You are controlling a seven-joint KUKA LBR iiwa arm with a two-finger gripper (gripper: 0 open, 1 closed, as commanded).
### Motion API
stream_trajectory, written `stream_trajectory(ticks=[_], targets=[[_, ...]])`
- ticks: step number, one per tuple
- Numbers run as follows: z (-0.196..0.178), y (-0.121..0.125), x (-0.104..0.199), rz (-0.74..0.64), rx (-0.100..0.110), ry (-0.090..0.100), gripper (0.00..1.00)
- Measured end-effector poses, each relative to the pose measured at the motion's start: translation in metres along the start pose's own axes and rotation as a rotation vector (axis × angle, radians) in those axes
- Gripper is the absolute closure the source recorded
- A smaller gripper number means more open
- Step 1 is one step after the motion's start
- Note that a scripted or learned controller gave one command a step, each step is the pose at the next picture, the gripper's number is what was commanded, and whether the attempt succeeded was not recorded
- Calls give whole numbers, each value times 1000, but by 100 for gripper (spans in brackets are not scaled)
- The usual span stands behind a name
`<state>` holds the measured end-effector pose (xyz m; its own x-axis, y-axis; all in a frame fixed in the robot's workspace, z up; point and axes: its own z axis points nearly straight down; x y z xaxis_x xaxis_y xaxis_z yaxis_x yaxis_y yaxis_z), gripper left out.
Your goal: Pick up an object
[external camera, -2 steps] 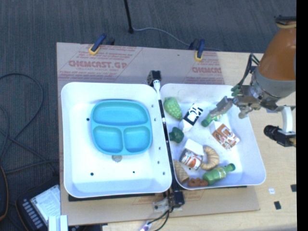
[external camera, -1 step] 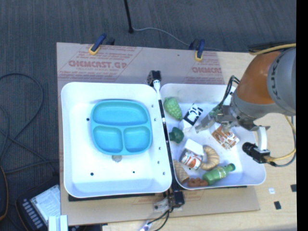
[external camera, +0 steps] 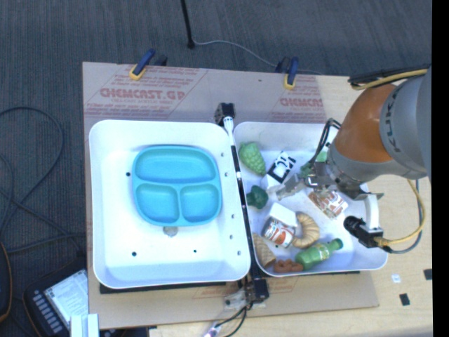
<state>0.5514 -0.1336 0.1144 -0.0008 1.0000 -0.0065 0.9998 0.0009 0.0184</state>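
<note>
I see my arm (external camera: 382,128) reaching in from the right over the right bin (external camera: 365,262), where all the pickable clutter sits: a green lumpy fruit (external camera: 252,158), a croissant (external camera: 307,229), a small can (external camera: 278,232) and a green bottle (external camera: 319,252). The gripper (external camera: 309,181) hangs low among them; I cannot tell whether it is grasping anything. The left bin (external camera: 112,255) holds a blue 3-compartment tray (external camera: 175,184). The cardboard base (external camera: 147,93) seems to read "CHEMCAST GP".

There were two white bins (external camera: 105,209), one blue tray (external camera: 175,185), one can (external camera: 279,232), one croissant (external camera: 307,229), one green bottle (external camera: 317,253), two green lumps (external camera: 252,158), and two clamps (external camera: 143,63).
</note>
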Motion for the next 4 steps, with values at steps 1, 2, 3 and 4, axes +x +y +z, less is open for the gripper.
stream_trajectory(ticks=[1, 2, 3, 4], targets=[[-11, 0, -2, 2, -1, -4, 100], [-11, 0, -2, 2, 0, -4, 0], [26, -40, 28, 2, 12, 4, 0], [16, -39, 27, 3, 10, 4, 100]])
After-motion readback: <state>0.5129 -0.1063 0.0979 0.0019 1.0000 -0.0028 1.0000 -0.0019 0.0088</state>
